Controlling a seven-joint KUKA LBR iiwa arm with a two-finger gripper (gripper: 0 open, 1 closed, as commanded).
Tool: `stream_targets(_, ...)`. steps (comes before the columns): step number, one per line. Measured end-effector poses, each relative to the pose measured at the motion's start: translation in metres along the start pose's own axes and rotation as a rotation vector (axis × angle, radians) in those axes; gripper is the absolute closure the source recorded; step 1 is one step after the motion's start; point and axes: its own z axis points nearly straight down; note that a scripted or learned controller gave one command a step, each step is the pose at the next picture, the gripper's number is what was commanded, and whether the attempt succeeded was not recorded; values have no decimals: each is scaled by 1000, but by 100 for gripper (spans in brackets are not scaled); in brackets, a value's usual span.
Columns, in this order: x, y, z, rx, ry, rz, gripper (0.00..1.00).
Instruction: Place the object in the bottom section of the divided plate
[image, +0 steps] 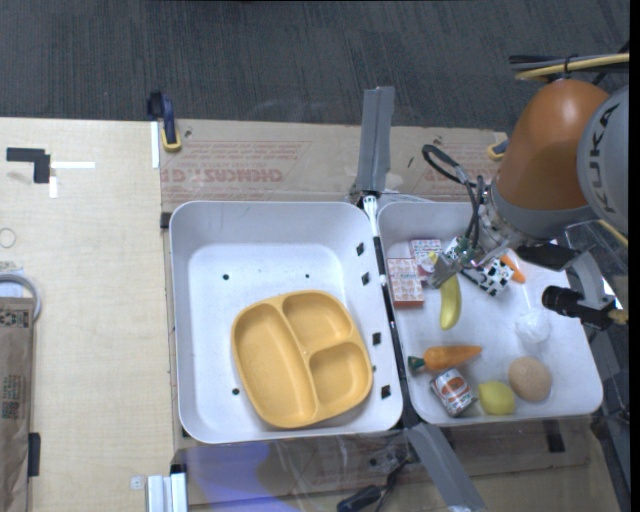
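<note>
Several items crowd right bin (590, 395), banana (450, 303), carrot (452, 355), can (453, 391), lemon (497, 398)

White letters reading "KUKA" run down the grey arm casing (612, 150), above and right of the gripper. Faint reddish print, upside down and not legible, crosses the brown cardboard sheet (265, 160) well left of it.

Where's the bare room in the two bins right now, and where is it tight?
Left bin: bare floor along the far wall and left wall around the yellow divided plate; all three sections are bare. Right bin: crowded, with the banana, carrot, can, lemon and potato; the gripper hangs over its far end.
</note>
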Motion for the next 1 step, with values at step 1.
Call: stream_targets(1,46,43,1,1,0,-36,100)
